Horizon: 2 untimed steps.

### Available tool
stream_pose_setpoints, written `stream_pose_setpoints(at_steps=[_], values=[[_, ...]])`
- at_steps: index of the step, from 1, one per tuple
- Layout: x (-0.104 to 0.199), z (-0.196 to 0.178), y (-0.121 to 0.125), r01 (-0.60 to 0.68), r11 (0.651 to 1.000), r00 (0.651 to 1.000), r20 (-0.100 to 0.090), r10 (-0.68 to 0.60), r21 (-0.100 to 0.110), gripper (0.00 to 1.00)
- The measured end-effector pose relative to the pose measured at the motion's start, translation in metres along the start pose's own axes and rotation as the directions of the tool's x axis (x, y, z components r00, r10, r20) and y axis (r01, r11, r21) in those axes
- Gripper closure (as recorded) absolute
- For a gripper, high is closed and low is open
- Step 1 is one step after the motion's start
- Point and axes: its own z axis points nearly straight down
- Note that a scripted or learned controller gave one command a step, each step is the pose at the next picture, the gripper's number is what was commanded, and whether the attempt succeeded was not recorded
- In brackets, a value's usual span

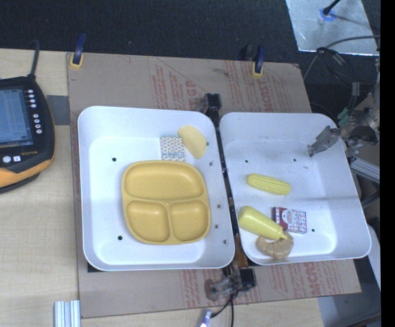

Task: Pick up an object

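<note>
We are hovering the end effector (318,146) at the right bin's (334,203) far right edge, carrying nothing; we cannot tell how it is set. Nothing is being lifted yet: the corn cob (268,183) is lying mid-bin, well apart.

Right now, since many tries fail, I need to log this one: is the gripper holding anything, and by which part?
Nothing is held. The gripper sits over the right bin's far right corner, with nothing between its jaws.
</note>
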Motion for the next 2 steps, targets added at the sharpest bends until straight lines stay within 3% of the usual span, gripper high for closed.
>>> stream_pose_setpoints(at_steps=[1,2], values=[[0.059,0.063,-0.022,0.003,1.0,1.0,0.0,-0.003,0.002,0.0],[0.072,0.13,-0.027,0.001,1.0,1.0,0.0,-0.001,0.002,0.0]])
